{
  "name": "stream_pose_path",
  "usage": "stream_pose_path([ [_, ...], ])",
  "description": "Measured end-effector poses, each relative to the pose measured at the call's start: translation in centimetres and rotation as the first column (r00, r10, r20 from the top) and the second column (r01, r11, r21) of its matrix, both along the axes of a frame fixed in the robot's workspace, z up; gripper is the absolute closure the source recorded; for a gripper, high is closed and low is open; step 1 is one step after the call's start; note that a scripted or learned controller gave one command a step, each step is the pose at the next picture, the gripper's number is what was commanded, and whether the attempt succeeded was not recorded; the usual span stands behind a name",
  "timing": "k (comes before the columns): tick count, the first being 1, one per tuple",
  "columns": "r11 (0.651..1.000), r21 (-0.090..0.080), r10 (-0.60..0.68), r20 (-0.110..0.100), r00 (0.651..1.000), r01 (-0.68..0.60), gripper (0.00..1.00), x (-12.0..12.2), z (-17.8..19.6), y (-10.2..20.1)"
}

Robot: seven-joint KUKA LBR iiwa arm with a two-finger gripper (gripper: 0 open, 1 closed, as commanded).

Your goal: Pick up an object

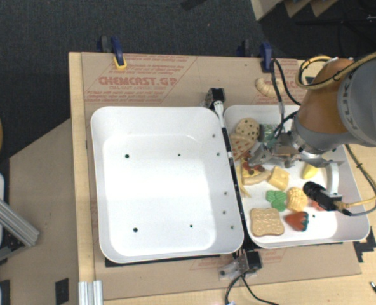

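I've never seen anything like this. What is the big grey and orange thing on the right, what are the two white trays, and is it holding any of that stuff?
The grey and orange thing is a robot arm, reaching in from the right. The single camera sits above the bench and looks down at a slant. The arm's hand is lowered into the right bin, among a pile of toy food. I can make out a slice of toast, a round cracker, a green piece, a yellow corn-like piece, a red strawberry and a pale yellow block. The left bin is the larger white tray beside it. Both stand on a brown board. The hand is too cluttered to tell whether it holds anything.
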State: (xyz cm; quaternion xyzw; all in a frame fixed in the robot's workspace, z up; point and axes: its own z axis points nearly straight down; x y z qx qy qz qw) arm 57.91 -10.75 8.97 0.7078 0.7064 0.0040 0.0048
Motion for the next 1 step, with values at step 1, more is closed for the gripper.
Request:
stream_pose_path([
  [1, 1.000, -0.002, -0.001, 0.003, 1.000, 0.001, 0.00, -3.76, 0.04, 1.16],
])
